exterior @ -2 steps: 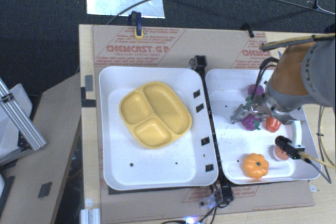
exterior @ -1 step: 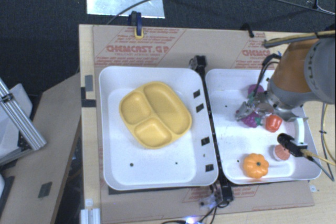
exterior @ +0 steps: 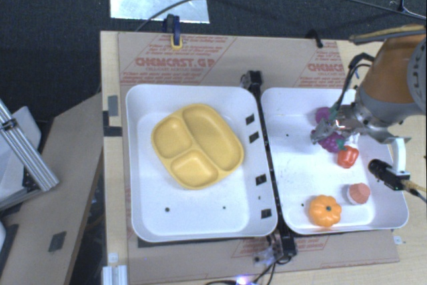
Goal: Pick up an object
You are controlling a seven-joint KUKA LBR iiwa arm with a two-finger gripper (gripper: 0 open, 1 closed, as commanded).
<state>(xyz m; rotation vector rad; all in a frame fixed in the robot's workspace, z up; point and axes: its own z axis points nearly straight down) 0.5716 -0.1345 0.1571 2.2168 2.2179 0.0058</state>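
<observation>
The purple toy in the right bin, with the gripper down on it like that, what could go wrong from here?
The gripper sits over the purple toy, but a firm hold isn't visible, so it may lift away with nothing. The red toy lies right beside the purple one and could get knocked or dragged along. The arm's cables hang close above that corner of the right bin and might snag.

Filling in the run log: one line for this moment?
arm: over right bin | gripper: at purple toy | grasp: unconfirmed | yellow tray: left bin
</observation>
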